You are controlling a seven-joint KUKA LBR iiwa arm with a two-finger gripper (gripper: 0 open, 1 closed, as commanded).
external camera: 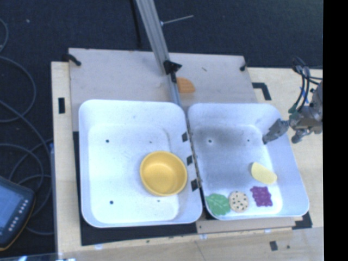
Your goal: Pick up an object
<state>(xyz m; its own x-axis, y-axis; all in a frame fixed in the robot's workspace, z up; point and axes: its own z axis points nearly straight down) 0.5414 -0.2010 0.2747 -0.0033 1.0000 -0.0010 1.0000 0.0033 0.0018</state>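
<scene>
Two shallow white bins are seen side by side on the bench. In the left bin [98, 118] a yellow bowl [163, 173] is set upright near the bin's right wall. In the right bin [228, 118] four small items are gathered along the near edge: a green piece [218, 203] in the near left corner, a round cookie with dark specks [238, 201] just beside it, a purple bunch of grapes [262, 196] next along, and a pale yellow piece [263, 173] lying apart, further back and close to the right wall. What the green and yellow pieces are cannot be made out.

The gripper [286, 132] is seen at the right bin's far right rim, above it, well apart from every item. Two dark fingers are visible, spread apart with a clear gap, and nothing is held between them. The arm behind it is cut off by the frame's right side, so that little beyond the wrist and some cables [302, 86] is shown.

An orange object [185, 86] lies on the board behind the bins, partly hidden by a slanted metal rail [155, 34]. At the lower left a tablet-like device [13, 211] is cut off by the frame.
</scene>
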